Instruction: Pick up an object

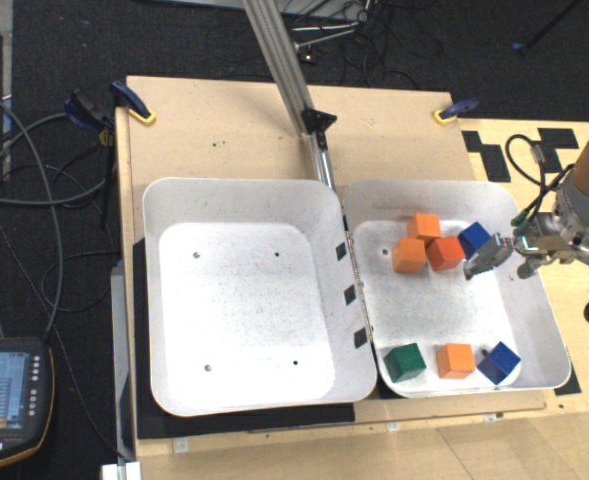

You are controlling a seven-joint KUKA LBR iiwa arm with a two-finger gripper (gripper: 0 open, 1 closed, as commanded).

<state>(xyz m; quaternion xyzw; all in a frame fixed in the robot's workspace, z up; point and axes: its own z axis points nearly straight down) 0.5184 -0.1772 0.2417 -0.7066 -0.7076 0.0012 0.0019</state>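
Blue cube [473, 237], tilted, right bin, beside orange cubes [423, 247].

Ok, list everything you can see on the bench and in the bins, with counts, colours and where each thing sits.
Bins: 2, white, side by side on the bench.
Orange cubes: 4; three clustered at the right bin's top, one on its bottom edge.
Blue cubes: 2; one beside the top cluster, one at the bottom right corner.
Green cube: 1, right bin's bottom left.
Clamps: 2, blue and yellow, bench's far corners.
Arm: 1, grey, reaching in from the right, gripper over the right bin.

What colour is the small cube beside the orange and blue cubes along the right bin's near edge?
Green cube, seen in the camera view.
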